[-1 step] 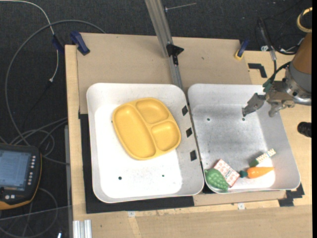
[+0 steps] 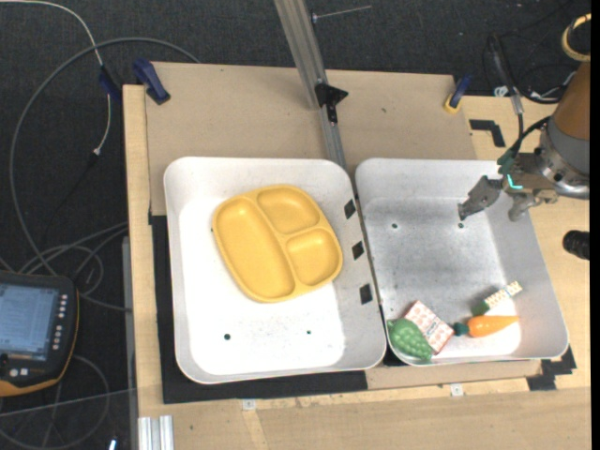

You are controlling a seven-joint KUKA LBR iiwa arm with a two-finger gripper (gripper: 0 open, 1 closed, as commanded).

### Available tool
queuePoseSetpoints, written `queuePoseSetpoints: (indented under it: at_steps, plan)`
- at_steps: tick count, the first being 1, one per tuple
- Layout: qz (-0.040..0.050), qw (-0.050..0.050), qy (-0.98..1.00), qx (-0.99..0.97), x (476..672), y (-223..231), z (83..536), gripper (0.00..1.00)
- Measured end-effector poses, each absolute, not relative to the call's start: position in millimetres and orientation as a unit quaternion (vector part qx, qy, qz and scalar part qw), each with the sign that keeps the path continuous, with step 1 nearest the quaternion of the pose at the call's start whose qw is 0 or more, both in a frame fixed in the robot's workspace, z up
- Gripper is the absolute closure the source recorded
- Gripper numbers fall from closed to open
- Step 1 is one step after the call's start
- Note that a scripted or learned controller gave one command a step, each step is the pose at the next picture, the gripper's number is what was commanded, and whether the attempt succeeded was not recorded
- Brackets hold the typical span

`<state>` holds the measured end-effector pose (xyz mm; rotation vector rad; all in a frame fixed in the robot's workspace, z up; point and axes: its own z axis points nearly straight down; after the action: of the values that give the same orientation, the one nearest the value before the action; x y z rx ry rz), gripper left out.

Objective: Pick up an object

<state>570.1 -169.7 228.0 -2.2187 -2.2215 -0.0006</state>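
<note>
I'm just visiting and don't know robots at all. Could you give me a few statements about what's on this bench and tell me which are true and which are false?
1. The yellow divided plate lies in the left bin. True.
2. The hand holds the toy carrot. False: the carrot lies near the right bin's front edge, and the hand, its fingers spread with nothing between them, is over that bin's far right part.
3. The yellow plate has three compartments. True.
4. The green toy lies in the yellow plate. False: it lies at the right bin's front left corner, beside a small red and white box.
5. The arm reaches in from the right. True.
</note>
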Motion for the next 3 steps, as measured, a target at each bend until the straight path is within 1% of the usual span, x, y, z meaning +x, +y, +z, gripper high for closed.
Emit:
queuePoseSetpoints:
  at_steps: [1,2,3]
  plan:
    - [0.0014,0.003,-0.707,-0.707,566.9,-173.2,184.6,0.0]
    - [0.0015,0.004,-0.707,-0.707,556.5,-168.1,132.5,0.0]
    - [0.0013,0.003,-0.707,-0.707,555.4,-167.2,89.8,0.0]
